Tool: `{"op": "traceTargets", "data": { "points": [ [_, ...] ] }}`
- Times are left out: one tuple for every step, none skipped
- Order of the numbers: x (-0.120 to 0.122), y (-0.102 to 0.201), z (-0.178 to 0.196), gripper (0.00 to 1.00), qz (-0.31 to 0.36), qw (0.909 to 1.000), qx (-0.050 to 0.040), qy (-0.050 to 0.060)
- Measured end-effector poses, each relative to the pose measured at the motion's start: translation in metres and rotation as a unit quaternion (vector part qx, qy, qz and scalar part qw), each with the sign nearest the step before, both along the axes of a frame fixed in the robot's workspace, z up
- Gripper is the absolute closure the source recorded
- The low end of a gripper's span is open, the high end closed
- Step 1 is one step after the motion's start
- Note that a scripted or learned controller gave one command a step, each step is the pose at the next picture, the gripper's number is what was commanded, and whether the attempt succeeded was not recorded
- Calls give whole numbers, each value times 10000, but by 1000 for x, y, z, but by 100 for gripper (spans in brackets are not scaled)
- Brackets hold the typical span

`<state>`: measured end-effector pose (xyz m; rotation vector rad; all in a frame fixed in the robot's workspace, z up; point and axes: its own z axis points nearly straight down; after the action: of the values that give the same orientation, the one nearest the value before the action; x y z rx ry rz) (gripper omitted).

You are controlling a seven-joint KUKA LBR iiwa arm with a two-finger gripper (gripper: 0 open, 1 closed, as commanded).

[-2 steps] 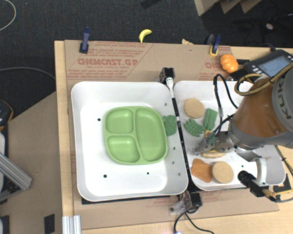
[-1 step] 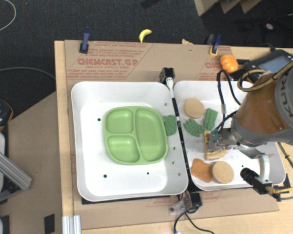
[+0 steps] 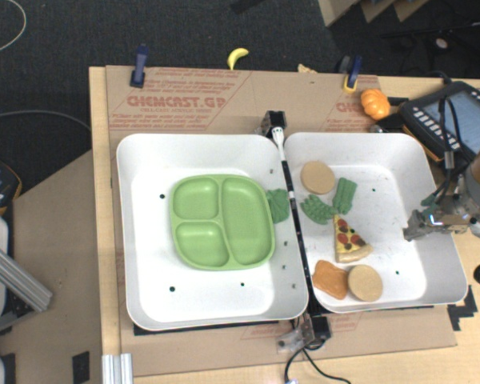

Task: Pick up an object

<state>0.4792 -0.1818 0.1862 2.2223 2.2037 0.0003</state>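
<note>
"How far had it got?"

"Barely started, by the look of it. The claw (image 3: 420, 224) sat low at the right of the frame, above the right bin (image 3: 400, 154), with nothing seen between its prongs; whether it stood wide or narrow could not be told."

"And the likely target?"

"The pizza slice (image 3: 349, 241) lay nearest, mid-bin: a yellow wedge with red dots, flat. Around it lay a tan disc (image 3: 318, 177), green pieces (image 3: 344, 194), a round (image 3: 365, 282) and an orange piece (image 3: 330, 278). All lifting remained."
</note>
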Motion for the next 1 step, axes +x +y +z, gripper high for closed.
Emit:
{"op": "traceTargets", "data": {
  "points": [
    [2,67,45,100,79,10000,43,10]
  ]
}}
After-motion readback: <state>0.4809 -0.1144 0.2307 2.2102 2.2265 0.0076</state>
